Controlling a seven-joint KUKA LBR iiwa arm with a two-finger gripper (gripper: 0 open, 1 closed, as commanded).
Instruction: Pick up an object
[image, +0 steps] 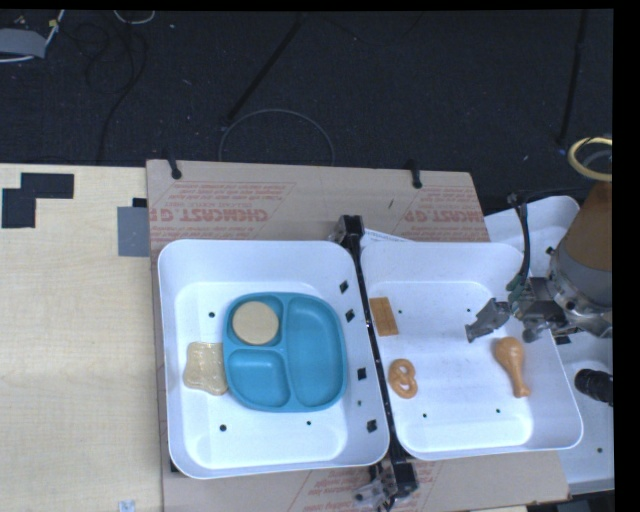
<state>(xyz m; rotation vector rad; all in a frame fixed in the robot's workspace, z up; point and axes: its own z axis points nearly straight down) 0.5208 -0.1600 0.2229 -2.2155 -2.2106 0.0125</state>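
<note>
Grey arm with its tool (492, 320) low over the right shallow white bin (455, 440), beside a tan plastic drumstick (512, 362).

The tool reaches in from the right and sits above the bin's upper right part; whether its fingers are wide or narrow cannot be told from this slanted view, and nothing is seen between them. The drumstick lies on the bin floor just below and right of the tool, apart from it. Also in this bin are an orange pretzel-shaped toy (403, 378) near the left wall and a flat orange-brown rectangular piece (383, 315) above it. The left shallow white bin (190, 280) holds a blue three-compartment plastic tray (300, 360) with a round beige disc (254, 322) in its upper left compartment, and a pale yellow bread-like slice (205, 367) touching the tray's left edge. Both bins rest on a brown cardboard sheet (310, 205) on the light wooden table (70, 340).
</note>
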